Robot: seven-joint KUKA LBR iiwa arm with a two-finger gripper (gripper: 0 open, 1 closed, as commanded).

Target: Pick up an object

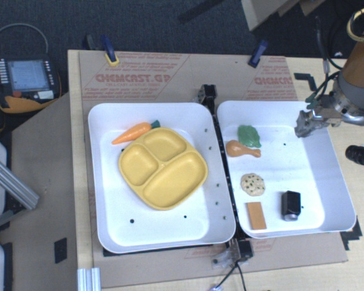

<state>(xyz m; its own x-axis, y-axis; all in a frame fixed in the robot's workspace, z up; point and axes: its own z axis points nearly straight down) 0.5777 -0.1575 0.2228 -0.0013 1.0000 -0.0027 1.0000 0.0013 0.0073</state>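
The gripper point(306, 126) hangs over the right bin's point(333, 180) upper right corner, its grip impossible to tell; the nearest object, a green toy point(249, 136), lies to its left.

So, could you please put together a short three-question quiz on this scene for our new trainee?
1. True or false: the carrot lies inside the yellow divided plate.
2. Which bin holds the cookie: A left, B right?
3. Fill in: the gripper hovers over the ___ bin's far right corner.

Key: 1 false, it lies beside the plate in the left bin; 2 B, the right bin; 3 right.
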